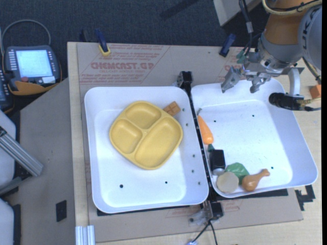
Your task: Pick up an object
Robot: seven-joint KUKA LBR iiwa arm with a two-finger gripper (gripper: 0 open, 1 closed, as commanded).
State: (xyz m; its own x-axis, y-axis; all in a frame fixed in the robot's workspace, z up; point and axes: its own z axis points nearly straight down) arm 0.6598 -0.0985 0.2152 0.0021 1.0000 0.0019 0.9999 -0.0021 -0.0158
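The gripper (241, 80) hangs over the far rim of the right bin (286, 152), its 2 fingers spread apart with nothing between them. The objects in that bin lie well apart from it, along the near-left side: an orange carrot (205, 130) against the left wall, a small black block (217, 160) below it, then a pale round disc (228, 182), a green piece (239, 169) just beside the disc, and a tan drumstick-shaped item (255, 178) in the near corner. The left bin (102, 188) holds a yellow 3-compartment plate (146, 135), with a small brown block (172, 108) touching its far edge. Both bins rest on a brown cardboard-covered bench (127, 65). A handheld screen unit (31, 65) sits off the bench at far left.
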